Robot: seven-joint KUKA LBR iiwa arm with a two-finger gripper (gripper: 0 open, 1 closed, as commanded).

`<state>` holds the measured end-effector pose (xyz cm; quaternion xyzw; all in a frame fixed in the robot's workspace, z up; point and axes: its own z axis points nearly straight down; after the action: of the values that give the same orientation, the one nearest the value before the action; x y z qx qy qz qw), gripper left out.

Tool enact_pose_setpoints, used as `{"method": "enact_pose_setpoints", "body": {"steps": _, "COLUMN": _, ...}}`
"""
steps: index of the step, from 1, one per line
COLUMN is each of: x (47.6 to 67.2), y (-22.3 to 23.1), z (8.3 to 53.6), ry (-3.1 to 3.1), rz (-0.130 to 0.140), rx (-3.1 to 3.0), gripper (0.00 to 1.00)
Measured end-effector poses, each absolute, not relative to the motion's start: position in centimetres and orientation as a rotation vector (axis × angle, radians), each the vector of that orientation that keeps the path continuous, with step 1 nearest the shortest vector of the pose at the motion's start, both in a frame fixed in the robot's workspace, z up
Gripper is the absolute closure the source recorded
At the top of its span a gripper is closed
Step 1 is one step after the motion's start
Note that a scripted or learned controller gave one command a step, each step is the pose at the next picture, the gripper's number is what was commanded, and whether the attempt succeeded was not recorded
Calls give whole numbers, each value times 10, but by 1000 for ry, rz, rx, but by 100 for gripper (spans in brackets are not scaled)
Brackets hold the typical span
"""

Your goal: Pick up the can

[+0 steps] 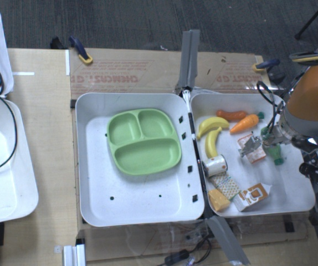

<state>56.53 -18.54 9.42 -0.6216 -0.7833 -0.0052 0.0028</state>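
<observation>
Fingers [251,146] are standing slightly apart, gripping nothing — the can [215,164] is lying lower left of them, silvery-white, on its side.

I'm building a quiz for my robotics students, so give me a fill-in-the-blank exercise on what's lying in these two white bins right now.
1. The green divided plastic plate lies in the ____ bin.
2. The small silver metal can lies on its side just below the two yellow ____.
3. The orange carrot lies in the ____ bin.
4. The plate has ____ compartments.

Missing words: left; bananas; right; three
</observation>
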Motion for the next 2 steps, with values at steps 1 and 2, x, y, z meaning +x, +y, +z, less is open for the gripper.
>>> {"method": "enact_pose_setpoints", "body": {"steps": 1, "x": 477, "y": -129, "z": 109, "ry": -2298, "rz": 2, "rx": -2139, "gripper": 0}}
{"method": "enact_pose_setpoints", "body": {"steps": 2, "x": 535, "y": -193, "z": 91, "ry": -2394, "rz": -8, "rx": -2023, "gripper": 0}}
